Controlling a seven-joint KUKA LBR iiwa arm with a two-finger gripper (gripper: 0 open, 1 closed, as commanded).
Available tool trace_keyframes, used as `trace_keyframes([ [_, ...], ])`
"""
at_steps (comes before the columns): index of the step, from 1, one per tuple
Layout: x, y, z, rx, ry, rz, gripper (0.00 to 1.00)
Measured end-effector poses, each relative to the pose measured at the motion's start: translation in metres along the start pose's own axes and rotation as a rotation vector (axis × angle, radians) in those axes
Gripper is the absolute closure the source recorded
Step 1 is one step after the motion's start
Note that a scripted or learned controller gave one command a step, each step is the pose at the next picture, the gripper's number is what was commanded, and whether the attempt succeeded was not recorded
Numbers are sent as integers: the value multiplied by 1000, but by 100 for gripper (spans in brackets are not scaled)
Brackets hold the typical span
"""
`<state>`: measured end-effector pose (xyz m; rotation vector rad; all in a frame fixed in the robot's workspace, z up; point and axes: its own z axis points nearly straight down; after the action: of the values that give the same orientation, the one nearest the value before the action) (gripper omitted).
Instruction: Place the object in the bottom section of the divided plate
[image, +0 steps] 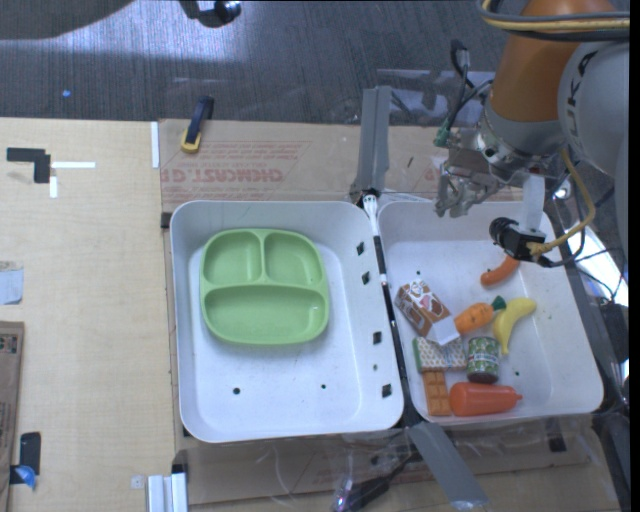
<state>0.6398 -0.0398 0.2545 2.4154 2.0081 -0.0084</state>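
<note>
Two shallow white bins sit side by side on a wooden bench, seen from above at a slant. Nearest the camera, along the front wall of the right bin (560, 400), lies an orange carrot-like toy (483, 399), touching an orange waffle-patterned block (434, 391) on its left and a small green-labelled can (483, 358) just behind it. A green-and-white checked packet (436, 353) lies beside the can. Farther back, a yellow banana (514, 319) rests just right of a small orange toy with a green top (474, 317), and a brown-and-white snack box (421, 306) lies left of them, near the divider between the bins. Beyond the banana sits a slim orange pepper-like piece (499, 271). In the left bin (270, 400), well apart from the toys, the green divided plate (264, 287) lies flat, its wide bottom section toward the camera and bare. At the far edge of the right bin, the gripper (457, 203) hangs above the bin floor, its fingers slightly parted and holding nothing.
</note>
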Motion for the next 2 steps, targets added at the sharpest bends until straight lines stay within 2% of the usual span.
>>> trace_keyframes([
  [1,-55,13,22,0,2,51,100],
  [2,-141,16,46,0,2,-4,100],
])
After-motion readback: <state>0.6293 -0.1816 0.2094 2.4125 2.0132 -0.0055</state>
